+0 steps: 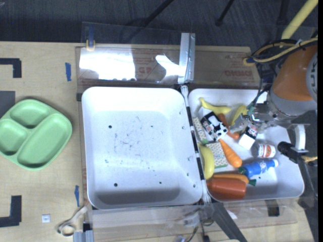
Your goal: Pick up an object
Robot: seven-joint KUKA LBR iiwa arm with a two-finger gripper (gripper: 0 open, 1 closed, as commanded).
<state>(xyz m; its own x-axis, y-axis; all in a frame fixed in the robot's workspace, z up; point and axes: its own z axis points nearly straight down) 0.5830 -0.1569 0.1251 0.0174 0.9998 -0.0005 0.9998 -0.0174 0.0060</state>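
Note:
The right bin (pixel 292 183) holds a pile of toy items. Among them are a yellow banana (pixel 214 107) at the back, a black-and-white toy (pixel 214 125), a carrot (pixel 231 154), a second banana (pixel 206 159), a red sausage (pixel 227 186), a blue bottle (pixel 260 168) and a small can (pixel 265 150). My gripper (pixel 251 126) reaches in from the right and hangs low over the middle of the pile. It sits just above a small white block (pixel 246 141). Whether anything is held is not visible.
The left bin (pixel 136 100) sits beside the right one, sharing a raised middle wall. A green divided plate (pixel 33 132) lies on the bench at far left. A clear panel (pixel 131 59) and a metal post (pixel 186 57) stand behind the bins. Cables hang near the arm's orange band (pixel 298 79).

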